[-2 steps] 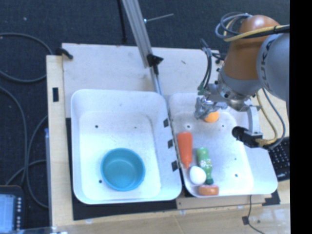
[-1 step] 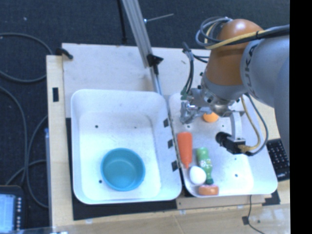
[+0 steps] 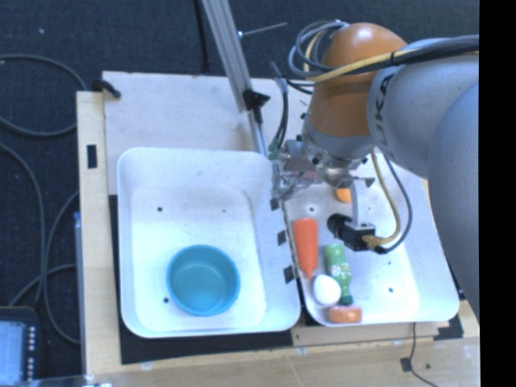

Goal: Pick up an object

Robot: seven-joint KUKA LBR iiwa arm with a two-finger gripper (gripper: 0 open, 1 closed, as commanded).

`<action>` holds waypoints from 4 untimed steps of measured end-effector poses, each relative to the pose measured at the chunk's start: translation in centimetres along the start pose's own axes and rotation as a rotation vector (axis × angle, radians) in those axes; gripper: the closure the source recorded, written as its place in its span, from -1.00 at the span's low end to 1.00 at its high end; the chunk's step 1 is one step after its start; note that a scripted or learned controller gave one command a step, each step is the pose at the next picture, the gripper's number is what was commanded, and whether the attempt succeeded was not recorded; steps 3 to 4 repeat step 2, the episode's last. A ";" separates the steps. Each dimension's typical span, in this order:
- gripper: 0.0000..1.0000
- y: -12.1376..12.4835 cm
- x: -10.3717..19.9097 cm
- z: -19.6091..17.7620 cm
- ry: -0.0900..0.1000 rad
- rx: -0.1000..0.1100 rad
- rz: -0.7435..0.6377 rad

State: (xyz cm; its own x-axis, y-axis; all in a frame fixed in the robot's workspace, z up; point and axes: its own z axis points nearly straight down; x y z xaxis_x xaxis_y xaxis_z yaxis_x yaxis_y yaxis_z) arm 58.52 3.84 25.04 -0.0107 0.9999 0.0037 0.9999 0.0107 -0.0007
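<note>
I see the hand low over the right bin, near the rim it shares with the left bin; I cannot tell how it is set. Below it lie a smooth orange carrot-shaped piece, a green bottle-shaped piece, a glossy white egg and a flat orange piece. A round blue bowl sits in the left bin.
</note>
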 end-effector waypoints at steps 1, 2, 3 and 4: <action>1.00 -0.8 4.4 1.2 -0.003 0.005 0.002; -1.00 -0.8 4.1 1.1 -0.002 0.004 0.006; -1.00 -0.8 4.1 1.1 -0.002 0.004 0.006; -1.00 -0.8 4.1 1.1 -0.002 0.004 0.006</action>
